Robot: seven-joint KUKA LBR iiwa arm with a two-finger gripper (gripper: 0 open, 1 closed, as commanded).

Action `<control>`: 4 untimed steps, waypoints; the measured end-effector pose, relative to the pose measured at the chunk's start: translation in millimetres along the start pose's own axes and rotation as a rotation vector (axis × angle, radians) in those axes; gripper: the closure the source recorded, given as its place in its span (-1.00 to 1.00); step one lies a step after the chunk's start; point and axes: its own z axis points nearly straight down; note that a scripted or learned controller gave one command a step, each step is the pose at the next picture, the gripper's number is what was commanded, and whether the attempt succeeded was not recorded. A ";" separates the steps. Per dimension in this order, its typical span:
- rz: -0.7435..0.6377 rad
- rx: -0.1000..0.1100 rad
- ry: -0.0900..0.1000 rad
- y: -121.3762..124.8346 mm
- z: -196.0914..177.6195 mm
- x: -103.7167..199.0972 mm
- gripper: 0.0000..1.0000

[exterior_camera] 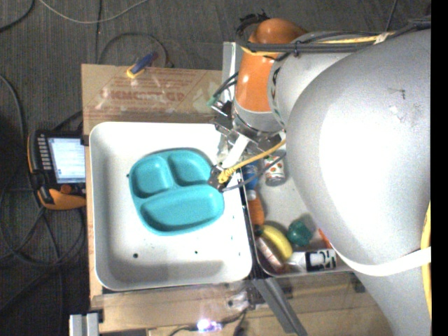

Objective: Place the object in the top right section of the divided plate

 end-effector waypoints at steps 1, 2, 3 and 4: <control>0.304 0.002 0.007 -63.1 -27.3 -33.8 1.00; 0.156 0.004 0.008 -43.0 9.3 -126.4 1.00; 0.180 0.003 0.008 -86.2 8.6 -57.7 1.00; 0.056 0.002 0.008 -72.2 1.2 -21.5 1.00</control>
